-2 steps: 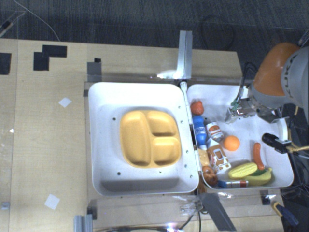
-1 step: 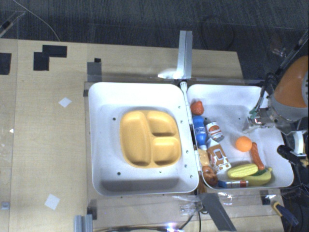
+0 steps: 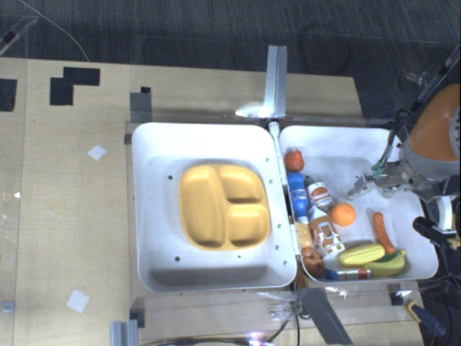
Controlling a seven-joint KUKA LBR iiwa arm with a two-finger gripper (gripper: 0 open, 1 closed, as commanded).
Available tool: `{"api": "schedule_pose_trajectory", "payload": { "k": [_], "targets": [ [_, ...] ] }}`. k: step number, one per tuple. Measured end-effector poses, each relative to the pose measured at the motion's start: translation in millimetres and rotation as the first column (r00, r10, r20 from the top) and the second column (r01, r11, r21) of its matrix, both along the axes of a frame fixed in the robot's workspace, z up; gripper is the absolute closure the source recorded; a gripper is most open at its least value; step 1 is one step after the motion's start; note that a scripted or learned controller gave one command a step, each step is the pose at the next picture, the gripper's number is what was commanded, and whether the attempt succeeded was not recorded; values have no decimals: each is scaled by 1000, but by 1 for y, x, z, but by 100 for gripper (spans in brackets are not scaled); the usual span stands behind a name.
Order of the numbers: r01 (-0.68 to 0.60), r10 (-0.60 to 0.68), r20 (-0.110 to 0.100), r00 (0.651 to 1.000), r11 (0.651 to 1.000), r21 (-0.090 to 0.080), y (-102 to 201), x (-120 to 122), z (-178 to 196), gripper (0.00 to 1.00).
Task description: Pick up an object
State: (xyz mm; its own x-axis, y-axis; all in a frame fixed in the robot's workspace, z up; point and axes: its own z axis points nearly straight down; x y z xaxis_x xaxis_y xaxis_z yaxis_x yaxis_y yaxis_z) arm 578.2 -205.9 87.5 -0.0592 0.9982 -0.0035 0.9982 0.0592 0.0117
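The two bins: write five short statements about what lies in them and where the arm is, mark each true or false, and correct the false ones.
1. A yellow divided tray lies in the left bin. True.
2. The orange ball sits in the left bin. False: it is in the right bin, beside the small can.
3. The banana lies near the front edge of the right bin. True.
4. The blue bottle stands in the middle of the yellow divided tray. False: it lies in the right bin, along the wall next to the left bin.
5. The gripper is over the right bin. True.
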Motion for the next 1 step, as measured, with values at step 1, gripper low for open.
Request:
{"api": "schedule_pose_trajectory", "payload": {
  "k": [1],
  "targets": [
    [254,-254,2,967,967,6,5,-8,0,0]
  ]
}}
